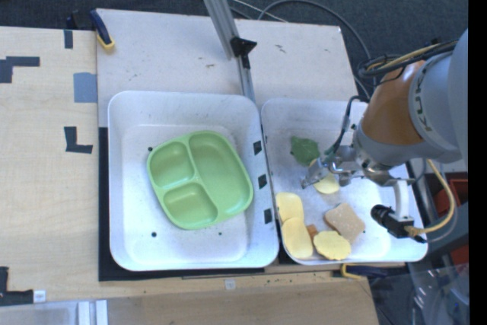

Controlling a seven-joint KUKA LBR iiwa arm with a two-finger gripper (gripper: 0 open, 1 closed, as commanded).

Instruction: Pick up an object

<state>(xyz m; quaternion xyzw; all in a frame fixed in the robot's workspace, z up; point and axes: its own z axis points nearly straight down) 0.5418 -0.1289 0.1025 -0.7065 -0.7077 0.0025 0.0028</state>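
Arm (411,110) reaching in from the right over the right bin (278,118), green tray (199,179) flat in the left bin (122,164), long axis running upper left to lower right, gripper (326,173) low over a small yellow piece (328,186), finger state unclear

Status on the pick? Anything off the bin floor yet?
Done: the arm has reached into the right bin, with the gripper low between the green piece and a small yellow piece.
In hand: nothing visibly between the fingers.
Left: the grasp and the lift. The other yellow pieces and the tan block lie on the bin floor; the green tray sits in the left bin.
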